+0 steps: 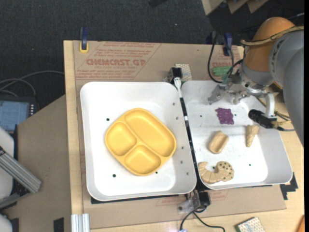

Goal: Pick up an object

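Observation:
My gripper [225, 97] hangs over the back of the right bin [270, 175], open, with nothing between its fingers. Just in front of it lies a small purple bunch of grapes [224, 115]. Nearer the front are a tan bread roll [217, 142], a pale bread wedge [250, 135], a croissant [208, 173] and a chocolate-chip cookie [224, 168] that touches the croissant.
A yellow three-compartment plate [140, 141] lies in the middle of the left bin [96, 105]. A small green thing [222, 72] sits behind the right bin's back rim. The grey arm with its orange band [270, 37] comes in from the upper right.

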Available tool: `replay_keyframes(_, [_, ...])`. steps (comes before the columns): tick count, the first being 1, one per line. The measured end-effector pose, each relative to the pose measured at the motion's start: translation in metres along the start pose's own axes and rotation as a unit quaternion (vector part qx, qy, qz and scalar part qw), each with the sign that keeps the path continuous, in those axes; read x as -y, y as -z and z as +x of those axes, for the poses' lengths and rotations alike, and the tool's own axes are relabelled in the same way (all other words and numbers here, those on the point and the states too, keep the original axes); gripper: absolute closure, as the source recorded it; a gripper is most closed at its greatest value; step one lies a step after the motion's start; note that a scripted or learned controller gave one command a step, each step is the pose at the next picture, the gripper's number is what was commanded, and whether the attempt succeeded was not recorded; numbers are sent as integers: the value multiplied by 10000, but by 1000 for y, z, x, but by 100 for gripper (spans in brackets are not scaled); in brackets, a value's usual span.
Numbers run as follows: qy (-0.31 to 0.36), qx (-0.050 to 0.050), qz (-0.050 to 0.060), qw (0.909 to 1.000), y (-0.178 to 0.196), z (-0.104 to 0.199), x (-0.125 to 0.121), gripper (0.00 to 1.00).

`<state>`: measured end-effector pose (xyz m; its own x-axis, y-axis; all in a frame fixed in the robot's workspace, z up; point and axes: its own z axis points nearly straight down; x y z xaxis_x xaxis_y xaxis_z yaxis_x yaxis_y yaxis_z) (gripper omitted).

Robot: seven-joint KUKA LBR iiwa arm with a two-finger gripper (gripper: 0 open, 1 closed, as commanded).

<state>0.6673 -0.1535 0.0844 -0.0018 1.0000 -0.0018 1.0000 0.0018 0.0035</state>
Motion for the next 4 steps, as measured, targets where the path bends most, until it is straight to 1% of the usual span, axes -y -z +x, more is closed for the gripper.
replay_keyframes(1, [-18, 33, -88, 10000, 172, -37, -3, 0])
replay_keyframes(2, [-10, -25, 79, 10000, -6, -40, 4, 0])
replay_keyframes(3, [-9, -1, 10, 10000, 1, -46, 1, 0])
replay_keyframes(4, [0, -13, 26, 10000, 1, -27, 1, 0])
